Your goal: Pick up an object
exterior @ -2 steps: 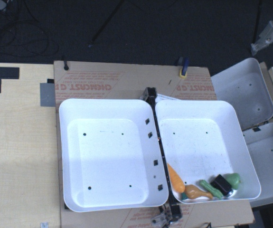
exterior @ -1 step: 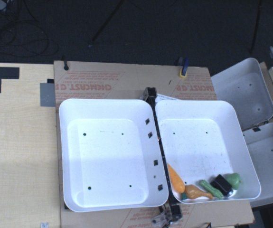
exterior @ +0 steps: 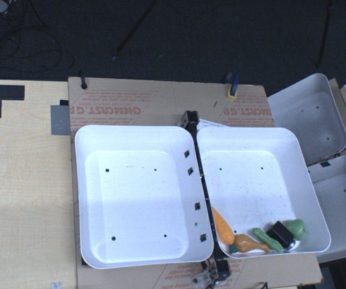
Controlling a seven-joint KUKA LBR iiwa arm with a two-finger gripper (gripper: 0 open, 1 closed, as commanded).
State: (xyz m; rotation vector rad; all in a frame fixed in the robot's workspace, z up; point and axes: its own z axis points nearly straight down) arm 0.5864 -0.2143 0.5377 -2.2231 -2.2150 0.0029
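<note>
Two shallow white bins sit side by side on the bench, the left bin and the right bin. A small cluster of objects lies along the near edge of the right bin. An orange carrot-shaped piece leans against the divider. Beside it lies a tan, curved piece. A green elongated object lies next to a black block, and a rounded green object sits at the right end of the cluster.
Black clips run along the seam between the bins. Brown cardboard lies under both bins. A grey metal plate stands off the right bin's far right corner. A blue-and-yellow clamp sits at the cardboard's far edge.
</note>
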